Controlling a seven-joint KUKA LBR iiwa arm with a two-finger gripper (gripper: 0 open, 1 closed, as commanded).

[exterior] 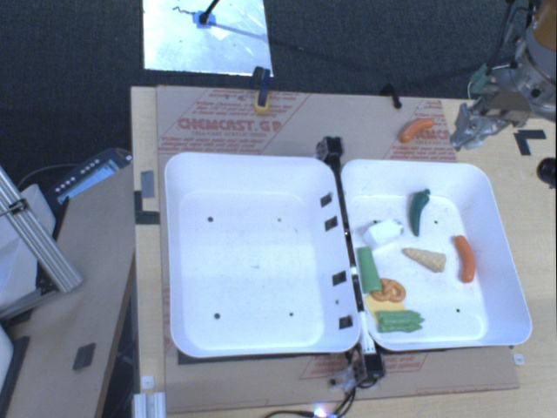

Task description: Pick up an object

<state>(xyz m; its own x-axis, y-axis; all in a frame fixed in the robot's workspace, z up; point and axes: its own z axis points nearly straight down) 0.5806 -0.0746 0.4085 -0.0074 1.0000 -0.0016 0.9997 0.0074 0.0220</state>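
My gripper [466, 133] hangs at the upper right, above the bench just beyond the right bin's [500, 233] far edge, with nothing visible between its fingers. Inside the right bin lie a dark green pepper [419, 210], a white block [381, 232], a tan wedge [426, 259], an orange sausage [466, 259], a green cucumber-like stick [368, 268], an orange pretzel on a yellow piece [388, 292] and a green bean bunch [399, 321]. A second orange sausage [417, 130] lies on the bench outside the bin, left of the gripper.
The left bin [187, 233] sits beside the right one, joined by a black hinge strip [341, 233]. A yellow and blue clip [261, 90] stands at the bench's far edge. A shiny sheet [204, 24] lies on the floor behind.
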